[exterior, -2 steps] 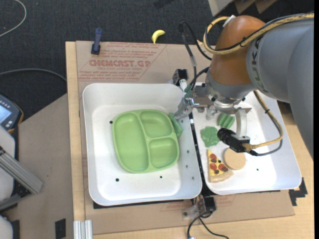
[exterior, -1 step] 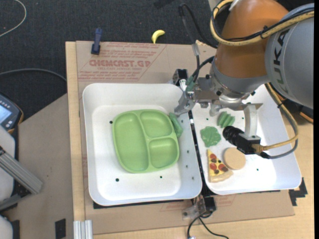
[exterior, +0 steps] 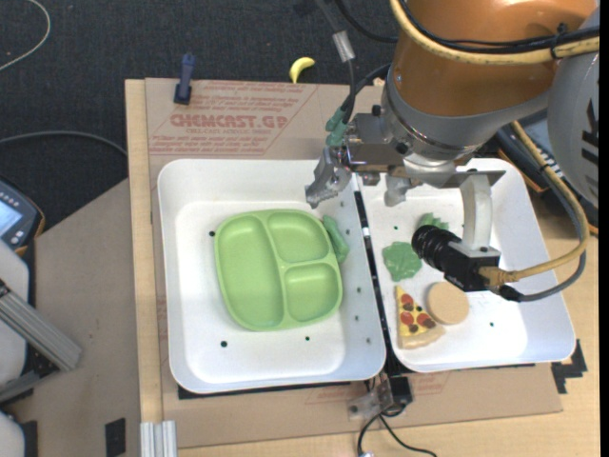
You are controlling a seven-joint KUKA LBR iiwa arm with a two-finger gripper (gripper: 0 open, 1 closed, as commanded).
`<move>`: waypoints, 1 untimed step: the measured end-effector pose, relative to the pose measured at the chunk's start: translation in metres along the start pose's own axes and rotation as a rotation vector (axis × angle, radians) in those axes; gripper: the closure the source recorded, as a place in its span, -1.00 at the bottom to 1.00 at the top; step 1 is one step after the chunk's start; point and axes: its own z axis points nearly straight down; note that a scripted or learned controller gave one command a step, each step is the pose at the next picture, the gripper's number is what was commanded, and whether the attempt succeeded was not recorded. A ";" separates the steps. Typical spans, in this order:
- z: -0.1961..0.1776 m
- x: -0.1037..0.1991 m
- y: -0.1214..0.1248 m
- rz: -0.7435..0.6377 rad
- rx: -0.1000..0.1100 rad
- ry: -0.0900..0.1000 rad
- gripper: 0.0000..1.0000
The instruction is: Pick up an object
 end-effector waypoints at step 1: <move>-0.004 -0.004 0.002 0.009 0.008 -0.006 1.00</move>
